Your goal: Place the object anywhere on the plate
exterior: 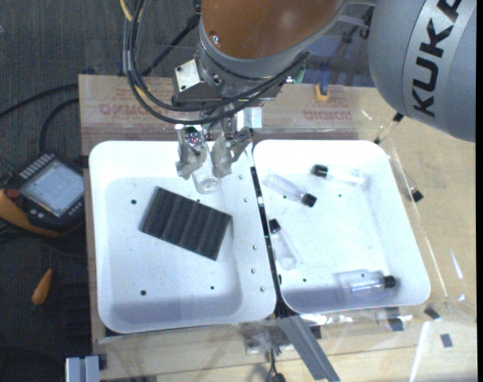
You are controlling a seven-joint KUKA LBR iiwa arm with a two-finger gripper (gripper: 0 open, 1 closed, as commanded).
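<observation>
- Camera view, left bin (106, 237): a dark ribbed plate (185, 223) lies flat and tilted near the bin's middle.
- Gripper (203, 165) hangs over the far right corner of that bin; a clear vial (207, 183) sits between its fingertips (grasped), just beyond the plate's far edge.
- Right bin (400, 237): four more clear vials with black caps lie scattered, one at the near right (367, 280).
- Handheld controller (46, 193) rests left of the bench.

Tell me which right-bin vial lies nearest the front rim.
The vial at the front right corner of the right bin, black cap pointing right; the other three lie farther back.
</observation>
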